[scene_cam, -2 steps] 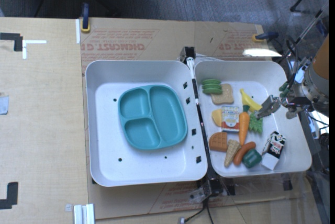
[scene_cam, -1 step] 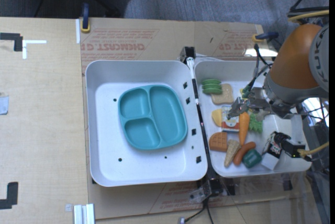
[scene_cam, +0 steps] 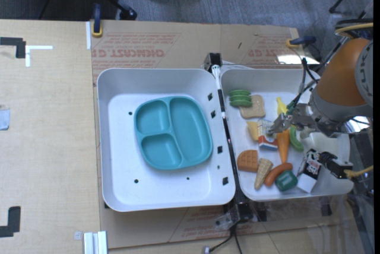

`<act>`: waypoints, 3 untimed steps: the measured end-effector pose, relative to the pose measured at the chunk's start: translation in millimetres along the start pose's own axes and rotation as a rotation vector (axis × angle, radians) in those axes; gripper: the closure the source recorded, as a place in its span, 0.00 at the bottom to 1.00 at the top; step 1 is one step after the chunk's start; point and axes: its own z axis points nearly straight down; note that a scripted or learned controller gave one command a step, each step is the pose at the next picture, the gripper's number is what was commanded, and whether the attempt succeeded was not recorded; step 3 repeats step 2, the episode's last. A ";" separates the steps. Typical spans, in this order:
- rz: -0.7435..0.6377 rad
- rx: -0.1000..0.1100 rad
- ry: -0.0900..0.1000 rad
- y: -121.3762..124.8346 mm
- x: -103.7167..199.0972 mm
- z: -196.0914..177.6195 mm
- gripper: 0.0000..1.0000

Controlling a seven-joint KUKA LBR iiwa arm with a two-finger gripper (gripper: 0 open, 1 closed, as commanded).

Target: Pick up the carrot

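The carrot (scene_cam: 283,147) is an orange toy lying roughly upright in the view, in the middle of the right bin (scene_cam: 332,187), among other toy foods. My gripper (scene_cam: 278,126) reaches in from the right and hovers at the carrot's upper end, very close to it or touching it. The grey arm with its orange band (scene_cam: 347,72) rises behind it and hides part of the bin's right side. A green piece (scene_cam: 295,140) lies against the carrot's right side.
Crowding the carrot are a cheese wedge (scene_cam: 255,128), a waffle (scene_cam: 247,159), a cone (scene_cam: 262,171), a sausage (scene_cam: 276,173), toast (scene_cam: 253,107), a green ridged piece (scene_cam: 240,97) and a black-and-white box (scene_cam: 310,167). The left bin (scene_cam: 113,146) holds a teal divided plate (scene_cam: 173,131).
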 end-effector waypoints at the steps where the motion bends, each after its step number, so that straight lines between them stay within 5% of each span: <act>1: 0.003 -0.001 0.001 0.8 0.7 -7.9 1.00; 2: 0.029 0.014 0.004 -23.4 74.7 -92.5 1.00; 3: 0.029 0.014 0.004 -23.4 74.7 -92.5 1.00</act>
